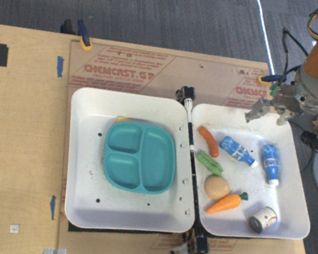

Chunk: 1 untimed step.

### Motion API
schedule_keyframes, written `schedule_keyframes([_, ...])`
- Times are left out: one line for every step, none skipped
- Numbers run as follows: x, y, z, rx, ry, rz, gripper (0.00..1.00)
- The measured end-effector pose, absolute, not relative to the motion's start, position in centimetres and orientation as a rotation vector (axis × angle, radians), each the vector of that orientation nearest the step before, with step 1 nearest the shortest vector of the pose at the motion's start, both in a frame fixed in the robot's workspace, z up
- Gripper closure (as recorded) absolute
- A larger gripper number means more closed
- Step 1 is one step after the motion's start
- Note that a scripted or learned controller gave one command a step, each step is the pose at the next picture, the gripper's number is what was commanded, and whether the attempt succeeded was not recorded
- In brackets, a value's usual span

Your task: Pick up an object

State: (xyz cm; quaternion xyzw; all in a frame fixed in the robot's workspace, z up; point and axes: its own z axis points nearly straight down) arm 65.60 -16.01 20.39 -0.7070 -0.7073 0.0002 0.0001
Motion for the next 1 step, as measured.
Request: schedule_keyframes([66.76,-9.65,8.61,-2.149,-2.296,-0.004,0.00])
